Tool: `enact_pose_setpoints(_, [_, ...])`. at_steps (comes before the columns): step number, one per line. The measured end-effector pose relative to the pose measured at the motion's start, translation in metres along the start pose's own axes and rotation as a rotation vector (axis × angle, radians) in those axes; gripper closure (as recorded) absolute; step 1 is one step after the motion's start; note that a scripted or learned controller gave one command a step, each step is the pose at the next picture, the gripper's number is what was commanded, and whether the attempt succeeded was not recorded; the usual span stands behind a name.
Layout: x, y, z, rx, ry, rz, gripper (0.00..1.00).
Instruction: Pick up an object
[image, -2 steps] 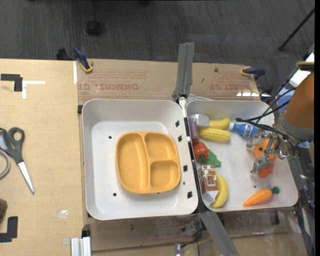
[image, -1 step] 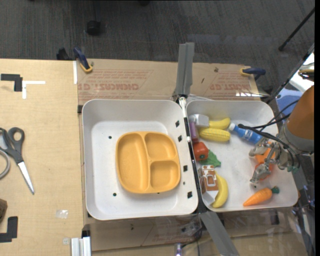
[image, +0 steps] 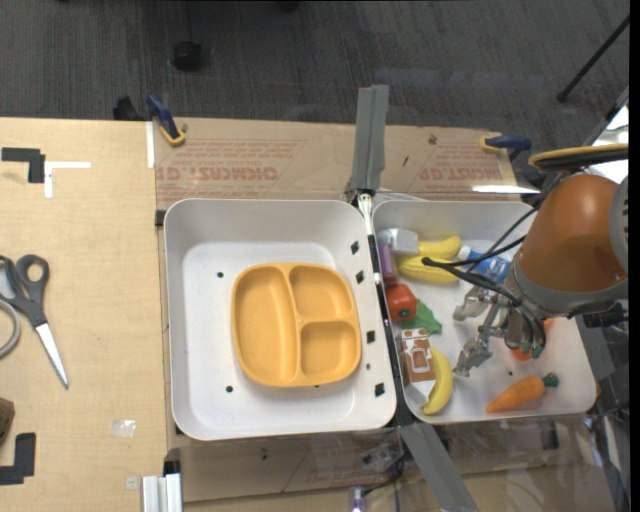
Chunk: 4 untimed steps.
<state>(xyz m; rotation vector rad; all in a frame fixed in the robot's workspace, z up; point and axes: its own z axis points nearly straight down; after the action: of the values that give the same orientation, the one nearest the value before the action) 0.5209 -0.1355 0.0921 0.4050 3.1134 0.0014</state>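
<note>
nothing picked yet from where i sit. my end effector (image: 480, 345) hangs open and empty over the right bin (image: 570, 400), between the near banana (image: 438, 380) and the carrot (image: 520, 392), so the whole grab is left.

Tool (image: 478, 345) hangs over right bin (image: 570, 400); carrot (image: 520, 393) beside it.

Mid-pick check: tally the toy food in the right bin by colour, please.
Yellow: 3, banana, banana, banana
Red: 1, strawberry
Orange: 1, carrot
Total: 5
Items behind the gripper can't be counted.
</note>
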Motion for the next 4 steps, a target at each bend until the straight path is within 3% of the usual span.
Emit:
enact_pose_setpoints(1, [-0.097, 0.031, -0.025, 0.001, -0.002, 0.03, 0.0])
enact_pose_setpoints(2, [-0.116, 0.053, 0.004, 0.007, 0.019, 0.115, 0.0])
enact_pose_setpoints(3, [-0.095, 0.068, -0.001, 0.002, -0.004, 0.167, 0.0])
enact_pose_setpoints(4, [-0.109, 0.07, 0.004, 0.007, 0.018, 0.156, 0.0])
